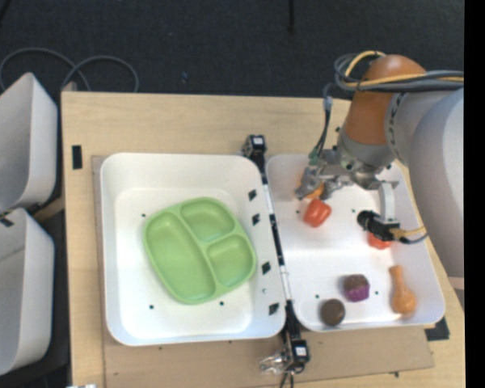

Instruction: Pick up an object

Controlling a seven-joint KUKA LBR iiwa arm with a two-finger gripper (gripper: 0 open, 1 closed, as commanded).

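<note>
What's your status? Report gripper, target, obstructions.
Gripper low over right bin, finger state unclear. Red-orange object directly beneath, not visibly held. Purple piece, brown piece, orange piece lie apart at bin's front.

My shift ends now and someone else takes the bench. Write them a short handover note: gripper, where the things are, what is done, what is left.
Gripper: low over the back of the right bin, just above the orange-red piece. Whether the fingers are open or shut cannot be told from here, and no thing is seen between them.
Right bin: orange-red piece near the back, purple piece and brown round piece near the front, tan piece at the front right.
Left bin: green divided plate.
Done: nothing seen lifted yet.
Left: grasp one piece, likely the orange-red one, and raise it.
</note>
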